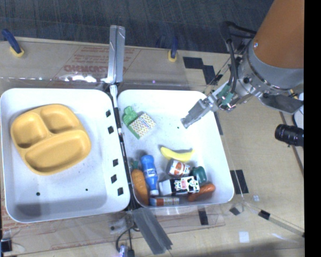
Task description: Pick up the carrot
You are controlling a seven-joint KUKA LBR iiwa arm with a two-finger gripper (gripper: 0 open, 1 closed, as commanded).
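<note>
Over right bin, gripper hangs above bare floor near far-right wall, fingers look closed, nothing in them. Carrot lies at near edge beside cow-print carton, well apart from gripper.

The carrot I'm after is a stubby orange-red thing lying on its side in the front right corner of the right bin, pretty much flat on the floor. It's angled a bit, with its upper right end toward the bin's right wall. Its left end is tucked in against the black-and-white carton, touching it.
</note>
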